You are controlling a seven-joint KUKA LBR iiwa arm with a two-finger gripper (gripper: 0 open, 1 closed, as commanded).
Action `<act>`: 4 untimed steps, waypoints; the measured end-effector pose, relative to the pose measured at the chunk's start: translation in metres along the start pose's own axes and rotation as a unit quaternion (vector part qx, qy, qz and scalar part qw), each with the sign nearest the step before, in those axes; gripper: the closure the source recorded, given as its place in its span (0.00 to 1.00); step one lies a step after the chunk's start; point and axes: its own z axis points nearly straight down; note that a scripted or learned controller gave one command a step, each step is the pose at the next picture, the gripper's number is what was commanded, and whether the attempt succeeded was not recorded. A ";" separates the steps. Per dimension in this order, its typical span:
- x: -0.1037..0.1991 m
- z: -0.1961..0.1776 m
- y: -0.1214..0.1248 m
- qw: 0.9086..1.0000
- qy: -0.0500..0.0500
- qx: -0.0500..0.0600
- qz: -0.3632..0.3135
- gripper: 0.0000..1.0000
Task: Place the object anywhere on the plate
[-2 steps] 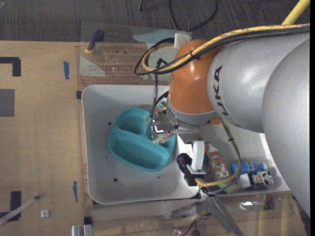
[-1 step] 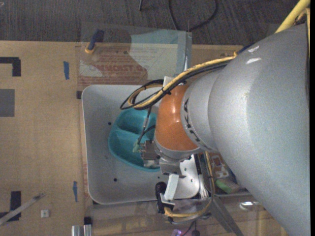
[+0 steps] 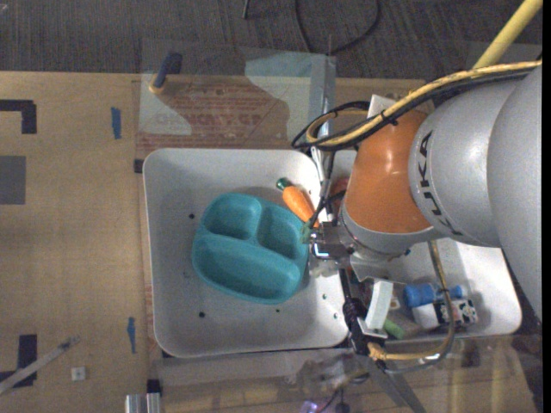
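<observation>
A teal plate (image 3: 245, 248) with three compartments lies in the middle of the left white bin (image 3: 172, 231). An orange toy carrot (image 3: 297, 200) with a green tip sits at the plate's upper right edge, partly over the rim. My gripper (image 3: 317, 246) hangs at the plate's right edge, just below the carrot, under the orange wrist band. The wrist hides most of the fingers.
The grey arm covers much of the right bin (image 3: 504, 312). In that bin lie a blue and white toy (image 3: 426, 298) and a few small items. Cables run over the arm. The wooden bench spreads to the left.
</observation>
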 end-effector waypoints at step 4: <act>0.146 0.088 0.000 0.977 0.006 -0.015 0.211 1.00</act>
